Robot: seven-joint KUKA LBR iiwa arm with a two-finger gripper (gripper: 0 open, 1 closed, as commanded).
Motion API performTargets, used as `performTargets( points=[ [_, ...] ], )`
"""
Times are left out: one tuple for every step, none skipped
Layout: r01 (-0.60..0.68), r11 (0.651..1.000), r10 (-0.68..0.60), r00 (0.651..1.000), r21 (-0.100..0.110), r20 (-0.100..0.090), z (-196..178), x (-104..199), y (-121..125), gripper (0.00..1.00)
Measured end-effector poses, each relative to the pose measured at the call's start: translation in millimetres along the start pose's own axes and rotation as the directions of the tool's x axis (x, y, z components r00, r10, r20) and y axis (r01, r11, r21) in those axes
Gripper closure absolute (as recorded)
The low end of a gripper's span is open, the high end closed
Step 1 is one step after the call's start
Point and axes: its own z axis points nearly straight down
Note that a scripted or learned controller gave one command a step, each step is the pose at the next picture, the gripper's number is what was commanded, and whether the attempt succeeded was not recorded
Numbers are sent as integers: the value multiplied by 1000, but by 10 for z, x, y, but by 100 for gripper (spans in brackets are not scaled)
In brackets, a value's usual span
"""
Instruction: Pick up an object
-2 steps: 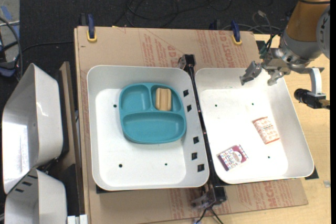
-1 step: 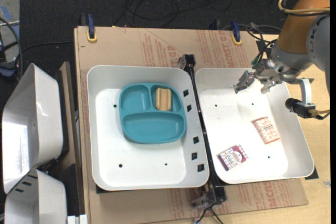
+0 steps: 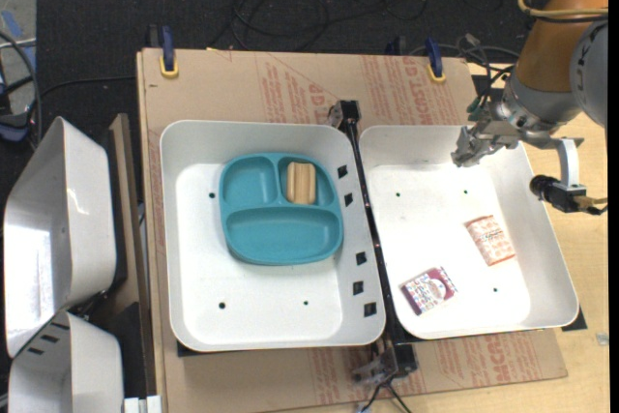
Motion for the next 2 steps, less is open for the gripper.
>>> performTargets(
  points=[
    [2,1000,-2,1000,-3,0,-624,41,4,100],
    [2,1000,-2,1000,-1,0,-790,42,13,100]
  ],
)
